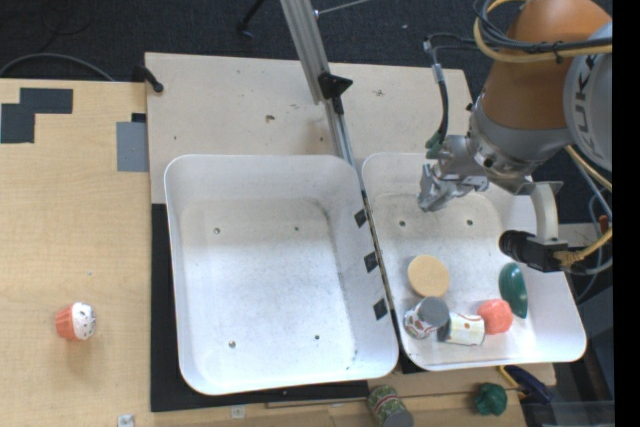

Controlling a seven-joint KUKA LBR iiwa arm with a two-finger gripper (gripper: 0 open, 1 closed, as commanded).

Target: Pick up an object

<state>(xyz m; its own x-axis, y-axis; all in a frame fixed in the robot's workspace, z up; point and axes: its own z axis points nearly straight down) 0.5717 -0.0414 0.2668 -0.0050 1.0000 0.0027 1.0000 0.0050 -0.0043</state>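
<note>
Hanging over the far part of the right bin (560,340), the end effector (437,193) points down and holds nothing; how wide it stands I cannot tell from this slant. Below and nearer lies a small huddle of things along the bin's near edge. Closest to it is a tan disc (428,274), flat, round and matte, probably wood or cork: I judge it light and stiff, but lying flat it offers little to pinch except across its rim. Just nearer sits a grey round piece (434,313), touching a white block (463,329) with coloured marks; both look hard and light, and the crowding would make a clean pinch awkward. Beside them to the right is an orange-red ball (496,316), smooth and rounded, likely to roll or slip unless taken across its middle. A dark green oval piece (514,287) stands further right, near the bin wall, glossy and narrow, a fair thing to grip across its thin sides. The left bin (190,215) is speckled white plastic. Out on the table (60,215), far to the left, rests a small orange and white toy (76,321).
</note>
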